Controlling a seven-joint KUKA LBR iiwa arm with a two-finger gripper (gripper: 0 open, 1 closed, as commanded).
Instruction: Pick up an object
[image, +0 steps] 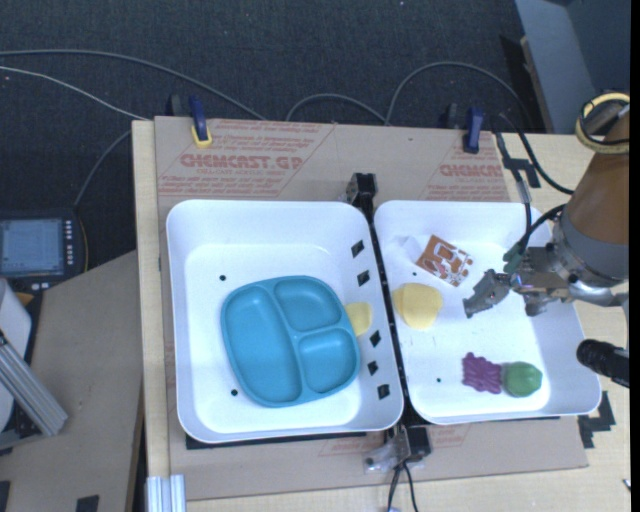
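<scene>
Your candidates for picking sit in the right-hand shallow white plastic bin (560, 400). Nearest its left wall you have a pale yellow rounded lump (418, 305), and up and to the right of it a small flat packet printed in orange and white (445, 259). Toward the bin's near edge lie a purple knobbly toy like a bunch of grapes (482, 373) and, touching its right side, a green rounded object (522, 378).

The two-finger gripper (490, 295) hangs over the middle of that bin, just right of the yellow lump and below the packet, with nothing visibly between its fingers. You cannot tell from this angle whether they are spread or pressed together. Behind it the grey arm with its orange band (605, 205) comes in from the right.

In the left-hand white bin (190, 250) you see a blue plastic plate with three compartments (288, 338), and a small yellow piece (358, 318) tucked against the plate's right rim. Black clips (360, 187) join the bins along the seam. Both bins rest on a brown cardboard sheet with red print (240, 155), held by blue clamps (200, 120) at its far edge.
</scene>
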